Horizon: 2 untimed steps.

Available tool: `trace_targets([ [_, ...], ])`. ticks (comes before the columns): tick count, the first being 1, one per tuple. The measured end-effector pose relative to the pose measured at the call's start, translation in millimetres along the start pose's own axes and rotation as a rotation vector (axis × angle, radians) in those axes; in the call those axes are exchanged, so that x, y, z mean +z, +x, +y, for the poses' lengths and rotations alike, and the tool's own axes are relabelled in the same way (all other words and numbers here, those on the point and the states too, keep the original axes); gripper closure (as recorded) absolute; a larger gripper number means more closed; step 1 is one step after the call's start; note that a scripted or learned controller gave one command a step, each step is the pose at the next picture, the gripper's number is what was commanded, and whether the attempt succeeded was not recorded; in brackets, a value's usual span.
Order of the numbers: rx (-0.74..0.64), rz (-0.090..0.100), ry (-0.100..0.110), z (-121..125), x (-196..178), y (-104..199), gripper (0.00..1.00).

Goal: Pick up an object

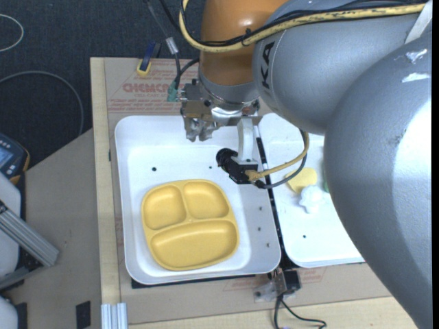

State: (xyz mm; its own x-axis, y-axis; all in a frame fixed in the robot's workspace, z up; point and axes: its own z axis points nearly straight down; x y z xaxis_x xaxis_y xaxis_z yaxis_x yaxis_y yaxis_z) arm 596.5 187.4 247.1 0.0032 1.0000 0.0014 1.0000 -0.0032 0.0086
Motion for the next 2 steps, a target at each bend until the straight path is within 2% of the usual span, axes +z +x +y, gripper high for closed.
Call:
trace_targets([
  [1,-0.002,-0.005,0.024,-29.1,118.1,-5.0,1.0],
  [2,-0.008,0.006,-0.011,28.8,-33.8,40.5,1.0],
])
